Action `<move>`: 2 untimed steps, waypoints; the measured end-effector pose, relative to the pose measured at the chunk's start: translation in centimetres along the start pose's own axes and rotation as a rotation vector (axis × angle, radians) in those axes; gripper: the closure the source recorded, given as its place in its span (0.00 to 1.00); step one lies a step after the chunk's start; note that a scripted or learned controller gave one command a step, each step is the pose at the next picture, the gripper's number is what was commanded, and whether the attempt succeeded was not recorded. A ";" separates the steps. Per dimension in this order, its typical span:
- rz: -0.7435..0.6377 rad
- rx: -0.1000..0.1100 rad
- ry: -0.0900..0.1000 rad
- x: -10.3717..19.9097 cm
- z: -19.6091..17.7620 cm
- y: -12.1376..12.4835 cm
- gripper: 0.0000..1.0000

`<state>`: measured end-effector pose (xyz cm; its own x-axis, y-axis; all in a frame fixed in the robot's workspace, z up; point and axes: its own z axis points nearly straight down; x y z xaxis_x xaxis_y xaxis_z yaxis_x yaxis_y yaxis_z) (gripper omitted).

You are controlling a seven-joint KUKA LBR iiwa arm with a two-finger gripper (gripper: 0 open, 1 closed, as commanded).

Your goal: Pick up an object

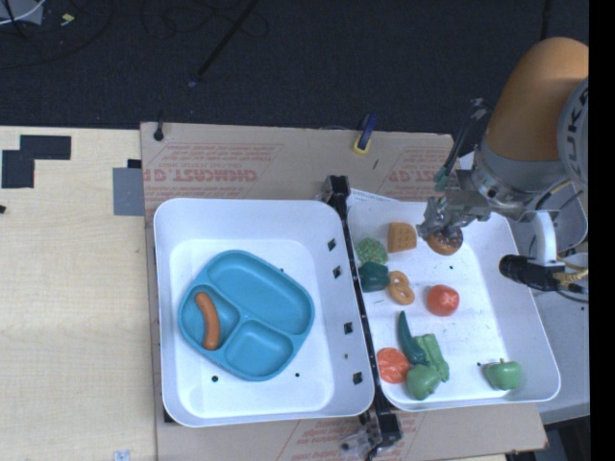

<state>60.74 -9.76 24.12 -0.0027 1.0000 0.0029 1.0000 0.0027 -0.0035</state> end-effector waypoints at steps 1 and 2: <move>0.002 0.003 -0.001 3.1 2.0 -2.5 1.00; 0.002 -0.002 -0.002 3.8 0.5 -1.4 1.00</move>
